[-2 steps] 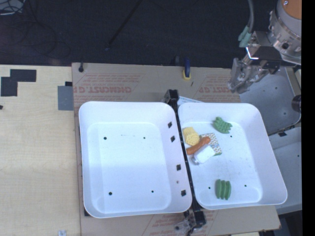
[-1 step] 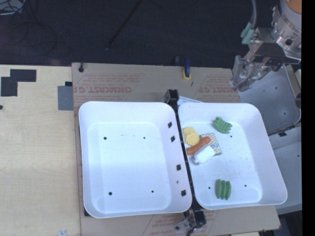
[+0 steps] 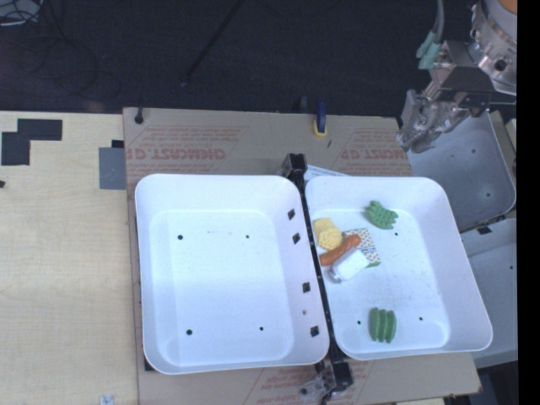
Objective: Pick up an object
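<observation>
Two shallow white bins sit side by side on the desk [image 3: 67, 251], and all the loose things lie in the right bin [image 3: 439, 251], the one nearer the jaws. The jaws [image 3: 415, 135] hang above the desk's far right corner, outside the bins, past the right bin's far rim. Whether they are released or clenched I cannot tell; the view is too small and cluttered there, and nothing can be made out between them.

Below the jaws and slightly to the left, closest of all the items, a leafy green piece [image 3: 381, 215] rests in the far part of the right bin. Further from the jaws, toward the divider between the bins, a small cluster lies together: a yellow round piece [image 3: 327, 234], an orange sausage-shaped piece [image 3: 341, 249] touching it, and a white block [image 3: 352, 266] just beside that, on a patterned card [image 3: 368, 240]. Farthest from the jaws, near the right bin's front rim, lies a green ribbed piece [image 3: 382, 325], well apart from the cluster.

The left bin [image 3: 160, 226] lies beyond the divider, well away from the jaws.
</observation>
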You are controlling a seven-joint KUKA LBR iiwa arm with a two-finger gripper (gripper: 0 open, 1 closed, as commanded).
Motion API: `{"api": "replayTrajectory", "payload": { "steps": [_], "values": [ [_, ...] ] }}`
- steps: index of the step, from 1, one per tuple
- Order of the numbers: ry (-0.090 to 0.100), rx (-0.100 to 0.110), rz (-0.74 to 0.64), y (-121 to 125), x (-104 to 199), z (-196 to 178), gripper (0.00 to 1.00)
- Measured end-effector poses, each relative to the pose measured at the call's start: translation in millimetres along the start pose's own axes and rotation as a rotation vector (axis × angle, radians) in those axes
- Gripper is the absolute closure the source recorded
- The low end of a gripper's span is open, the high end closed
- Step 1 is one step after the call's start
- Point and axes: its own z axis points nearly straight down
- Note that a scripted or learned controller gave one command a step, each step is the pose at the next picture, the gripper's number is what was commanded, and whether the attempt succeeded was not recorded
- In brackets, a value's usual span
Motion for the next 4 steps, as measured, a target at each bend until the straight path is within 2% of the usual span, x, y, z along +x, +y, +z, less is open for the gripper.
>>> {"api": "replayTrajectory", "payload": {
  "steps": [4],
  "values": [
    [0.000, 0.014, -0.020, 1.6, 2.8, -37.0, 1.00]
  ]
}}
